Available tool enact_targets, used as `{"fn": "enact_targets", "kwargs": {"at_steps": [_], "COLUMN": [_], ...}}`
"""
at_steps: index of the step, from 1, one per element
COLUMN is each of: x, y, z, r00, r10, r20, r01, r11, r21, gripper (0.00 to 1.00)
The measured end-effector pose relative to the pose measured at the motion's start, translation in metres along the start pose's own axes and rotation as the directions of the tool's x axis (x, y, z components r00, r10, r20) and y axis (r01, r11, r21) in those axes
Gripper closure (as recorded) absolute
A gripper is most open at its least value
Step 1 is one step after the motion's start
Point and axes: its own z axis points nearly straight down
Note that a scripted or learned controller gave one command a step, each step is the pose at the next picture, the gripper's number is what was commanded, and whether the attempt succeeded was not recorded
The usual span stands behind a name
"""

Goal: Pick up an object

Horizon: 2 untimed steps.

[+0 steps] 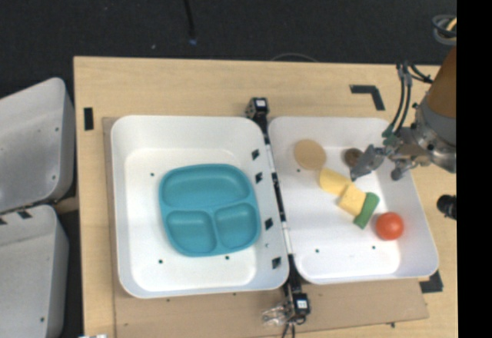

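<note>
No legible text, labels, brands or numbers anywhere. Black marks on the tabletop (pixel 184 87) and bin (pixel 123 175) edges carry no readable characters at this resolution.

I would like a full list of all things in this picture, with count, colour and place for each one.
bench: one, light wood, under both bins
bins: two, white, side by side
tray: one, teal, three compartments, in the left bin
disc: one, tan, right bin, upper left
block: one, yellow, right bin, middle
sponge: one, yellow with green edge, touching the block
ball: one, red, right bin, lower right
brown object: one, small, beside the gripper
arm: one, grey with orange band, from the right
gripper: one, grey, over the right bin
</note>
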Motion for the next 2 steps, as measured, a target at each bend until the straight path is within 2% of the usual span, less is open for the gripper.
{"fn": "enact_targets", "kwargs": {"at_steps": [1,2], "x": [0.000,-0.004], "y": [0.002,0.010], "z": [-0.007,0.039], "r00": [1.000,1.000], "r10": [-0.003,0.002], "r20": [0.002,0.004], "r01": [0.003,-0.002], "r11": [1.000,1.000], "r21": [-0.012,-0.008], "gripper": [0.00,0.00]}}
